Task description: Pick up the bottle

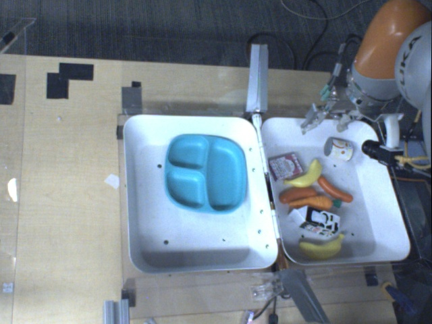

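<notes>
1. Two shallow white bins sit side by side on the pale wooden table [74,201]: the left bin [145,248] and the right bin [385,235].
2. The left bin holds one thing, a blue divided tray [206,171] with three compartments, lying near its middle.
3. The right bin holds several things: two bananas, one yellow banana [305,175] near the middle and a second banana [322,247] at the near edge; two orange carrots, one carrot [335,188] tilted and another carrot [307,196] lying beside it; one small reddish packet [285,163] near the bin's left wall; one black-and-white box [320,221] between the carrots and the near banana.
4. One small white bottle [339,147] with a dark mark lies in the upper part of the right bin, apart from the other items, above the carrots.
5. The tool [326,115] hangs over the far left corner of the right bin; its metal fingers [312,121] appear spread apart with nothing between them.
6. The bottle lies just below and a little to the right of the tool, near it but not touching.
7. The grey arm with its orange band [388,36] comes in from the right.
8. Black tape marks [67,79] lie on the table at the far left; beyond the table is dark carpet [169,12] with a cable [317,2] looping on it.
</notes>
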`<action>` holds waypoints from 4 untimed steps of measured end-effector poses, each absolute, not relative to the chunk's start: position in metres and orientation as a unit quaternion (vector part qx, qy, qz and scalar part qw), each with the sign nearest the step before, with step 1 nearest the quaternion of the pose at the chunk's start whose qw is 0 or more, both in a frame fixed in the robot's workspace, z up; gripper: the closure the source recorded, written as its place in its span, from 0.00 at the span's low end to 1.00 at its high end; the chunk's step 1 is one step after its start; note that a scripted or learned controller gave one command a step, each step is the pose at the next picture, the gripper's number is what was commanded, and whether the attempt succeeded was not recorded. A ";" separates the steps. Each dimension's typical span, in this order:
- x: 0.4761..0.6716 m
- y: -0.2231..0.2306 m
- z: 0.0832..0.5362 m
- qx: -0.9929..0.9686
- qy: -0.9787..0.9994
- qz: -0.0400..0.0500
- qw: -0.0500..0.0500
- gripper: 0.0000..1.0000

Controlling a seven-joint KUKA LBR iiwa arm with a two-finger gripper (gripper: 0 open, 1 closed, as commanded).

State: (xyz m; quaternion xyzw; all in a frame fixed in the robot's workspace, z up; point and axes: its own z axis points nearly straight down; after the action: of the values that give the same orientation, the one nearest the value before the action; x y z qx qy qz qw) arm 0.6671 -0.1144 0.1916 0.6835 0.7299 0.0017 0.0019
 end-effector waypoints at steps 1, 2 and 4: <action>0.670 -0.202 0.130 0.680 0.733 0.001 0.003 0.00; 0.670 -0.205 0.341 0.667 0.745 0.003 0.005 0.00; 0.670 -0.152 0.142 0.627 0.779 0.001 0.002 0.00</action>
State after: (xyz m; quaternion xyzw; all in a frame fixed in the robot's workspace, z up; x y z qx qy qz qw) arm 0.6703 -0.1520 0.1420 0.6265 0.7794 0.0014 0.0020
